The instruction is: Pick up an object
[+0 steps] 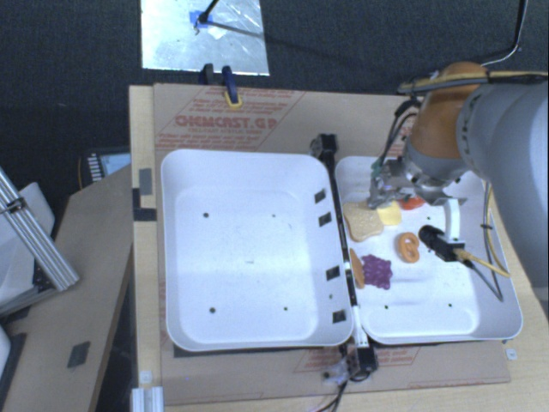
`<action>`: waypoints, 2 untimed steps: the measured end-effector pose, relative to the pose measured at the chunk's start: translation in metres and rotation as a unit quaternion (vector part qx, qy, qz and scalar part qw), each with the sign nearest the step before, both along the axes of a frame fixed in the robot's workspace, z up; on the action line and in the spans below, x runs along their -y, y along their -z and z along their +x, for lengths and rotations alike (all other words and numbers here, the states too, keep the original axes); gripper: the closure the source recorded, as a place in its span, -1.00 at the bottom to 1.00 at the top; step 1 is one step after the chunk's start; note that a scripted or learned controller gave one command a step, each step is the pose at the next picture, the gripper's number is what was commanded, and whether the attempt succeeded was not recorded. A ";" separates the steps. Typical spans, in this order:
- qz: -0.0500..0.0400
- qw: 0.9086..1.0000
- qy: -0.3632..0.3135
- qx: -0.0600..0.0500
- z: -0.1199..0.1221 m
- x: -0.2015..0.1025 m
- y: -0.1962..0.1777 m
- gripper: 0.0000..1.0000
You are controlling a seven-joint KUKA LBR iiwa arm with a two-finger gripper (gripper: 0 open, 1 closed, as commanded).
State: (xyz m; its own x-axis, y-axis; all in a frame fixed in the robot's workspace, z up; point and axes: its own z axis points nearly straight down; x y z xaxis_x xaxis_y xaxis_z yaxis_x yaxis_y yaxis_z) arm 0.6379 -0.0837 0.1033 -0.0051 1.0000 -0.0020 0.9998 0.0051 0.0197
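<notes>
Gripper point(380, 194) first: we see it low in the right bin point(429, 320), over that bin's far left part, its tip at the far edge of the toast point(364, 224). We cannot tell whether it touches the slice. Nor can we tell whether it is spread or pressed together, since the tip is dark and blurred from this height, and we see nothing plainly held in it. The grey arm point(506, 136) comes in from the right, with its orange band point(437, 120) above the wrist.

All the loose things lie in the right bin. The toast, a tan slice, lies flat near the bin's left wall. A yellow block point(391, 216) lies at the toast's right edge, touching it or just beside it, and just right of the gripper's tip. A red bit point(413, 202) peeks out beyond the yellow block, partly hidden under the wrist. An orange pretzel point(408, 247) lies nearer us, apart from the toast. Purple grapes point(377, 270) lie on the near side of the toast, and a small tan sliver point(354, 269) lies just left of them, against the wall.

The left bin point(249, 256) stands beside the right one, with black clips point(333, 221) along their shared edge. Both bins rest on cardboard point(257, 114) with red print. A blue clamp point(230, 82) grips the cardboard's far edge, and a silvery sheet point(171, 24) lies beyond it.
</notes>
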 end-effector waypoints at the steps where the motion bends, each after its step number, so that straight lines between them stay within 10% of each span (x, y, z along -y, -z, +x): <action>1: 0.001 1.000 -0.001 -0.003 -0.006 -0.032 -0.112 1.00; 2: 0.002 1.000 -0.002 0.000 -0.047 -0.067 -0.252 1.00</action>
State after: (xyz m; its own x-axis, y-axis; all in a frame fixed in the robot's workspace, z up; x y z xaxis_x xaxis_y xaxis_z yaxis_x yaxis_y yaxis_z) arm 0.5912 -0.0163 0.3551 -0.0087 1.0000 0.0016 0.9998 0.0087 0.0187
